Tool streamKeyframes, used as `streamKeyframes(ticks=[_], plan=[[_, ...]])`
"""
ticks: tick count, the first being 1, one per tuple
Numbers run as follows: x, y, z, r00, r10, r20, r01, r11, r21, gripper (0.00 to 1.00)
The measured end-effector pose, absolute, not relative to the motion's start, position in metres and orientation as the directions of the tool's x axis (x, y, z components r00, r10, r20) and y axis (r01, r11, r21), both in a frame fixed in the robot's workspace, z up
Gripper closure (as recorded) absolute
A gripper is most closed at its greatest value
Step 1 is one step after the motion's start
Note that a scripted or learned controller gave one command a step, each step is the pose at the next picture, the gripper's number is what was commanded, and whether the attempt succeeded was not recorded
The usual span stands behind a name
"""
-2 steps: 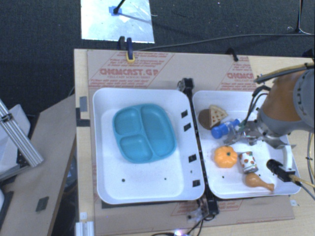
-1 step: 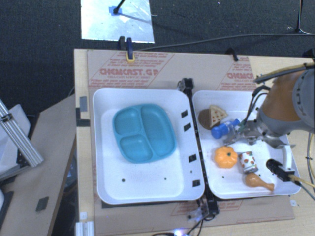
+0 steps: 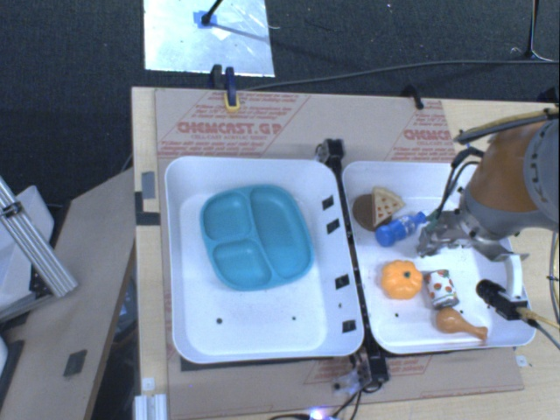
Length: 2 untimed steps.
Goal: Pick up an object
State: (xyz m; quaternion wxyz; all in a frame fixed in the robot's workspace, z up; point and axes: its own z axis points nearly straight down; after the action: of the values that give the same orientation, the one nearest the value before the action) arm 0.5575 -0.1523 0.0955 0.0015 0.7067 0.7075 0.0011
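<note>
- Camera view: jaws (image 3: 435,237) low over the right bin (image 3: 411,344), near its middle; opening hidden under the wrist, cannot tell wide or narrow, nothing seen held.
- Nearest: blue bottle (image 3: 400,229), just left of the jaws, long axis running left-down to right-up, cap end toward them.
- Below the jaws: small printed can (image 3: 440,289), beside an orange pumpkin (image 3: 402,280); further down, a tan pear-shaped gourd (image 3: 458,323).
- Up-left of the bottle: waffle wedge (image 3: 385,204) on a brown round piece (image 3: 363,210).
- Left bin (image 3: 188,322): holds a teal divided plate (image 3: 255,236), well apart from the jaws.
- Both bins side by side on the counter (image 3: 289,116).
</note>
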Motion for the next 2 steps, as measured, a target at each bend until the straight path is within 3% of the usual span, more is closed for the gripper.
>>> streamKeyframes(ticks=[2], plan=[[0.558,-0.144,0.204,-0.005,1.0,-0.001,1.0,0.005,0.007,1.0]])
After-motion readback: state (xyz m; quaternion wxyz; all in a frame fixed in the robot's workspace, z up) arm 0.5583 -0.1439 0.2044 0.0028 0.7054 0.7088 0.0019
